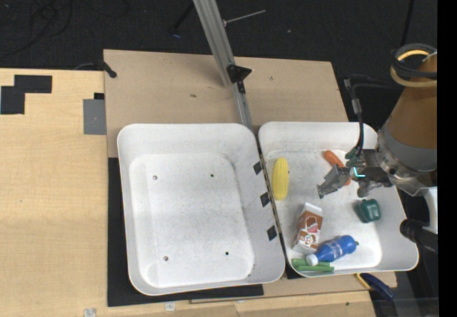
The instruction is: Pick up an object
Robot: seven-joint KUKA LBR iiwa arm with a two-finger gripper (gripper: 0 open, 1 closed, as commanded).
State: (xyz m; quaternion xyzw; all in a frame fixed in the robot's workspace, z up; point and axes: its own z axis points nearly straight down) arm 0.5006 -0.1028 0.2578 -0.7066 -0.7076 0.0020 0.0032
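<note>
My gripper (330,183) hangs over the middle of the right bin (400,260), reaching in from the right. It is open with nothing between its fingers. An orange object (332,158) lies just behind it, and a yellow corn-shaped piece (280,178) lies to its left near the divider. A dark green cup (368,210) sits to its right front. Nearer the front lie a brown and white carton (309,228), a blue bottle (336,248) and a green marker (314,263).
The left bin (143,144) stands beside the right one, with small black clips along their shared edge. A metal rail (214,30) slants up from the bins' back edge. The arm's orange band (418,105) rises at the right.
</note>
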